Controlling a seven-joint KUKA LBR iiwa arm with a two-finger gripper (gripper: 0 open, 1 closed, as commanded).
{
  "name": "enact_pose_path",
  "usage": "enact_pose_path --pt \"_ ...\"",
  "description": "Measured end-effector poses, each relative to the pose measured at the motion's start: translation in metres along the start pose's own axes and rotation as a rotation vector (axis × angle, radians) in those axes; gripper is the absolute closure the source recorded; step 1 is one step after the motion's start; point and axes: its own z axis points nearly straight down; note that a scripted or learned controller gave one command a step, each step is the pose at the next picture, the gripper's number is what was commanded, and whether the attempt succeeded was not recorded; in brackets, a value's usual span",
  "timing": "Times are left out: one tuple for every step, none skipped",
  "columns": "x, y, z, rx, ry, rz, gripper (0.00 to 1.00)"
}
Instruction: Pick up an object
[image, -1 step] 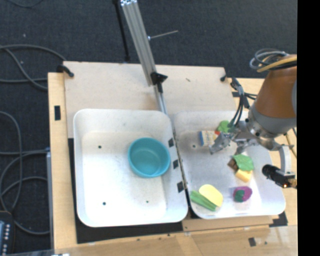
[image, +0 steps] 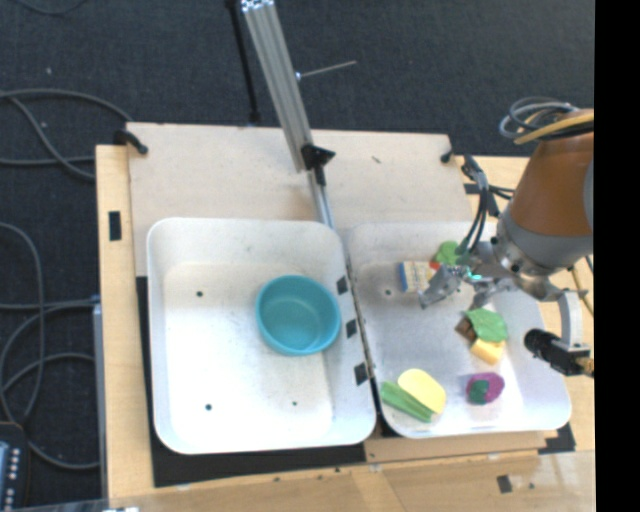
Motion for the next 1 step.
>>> enact_pose_path --pt "-0.0031 -0.0055 0.0623 0.007 -0.003 0.003 0.0"
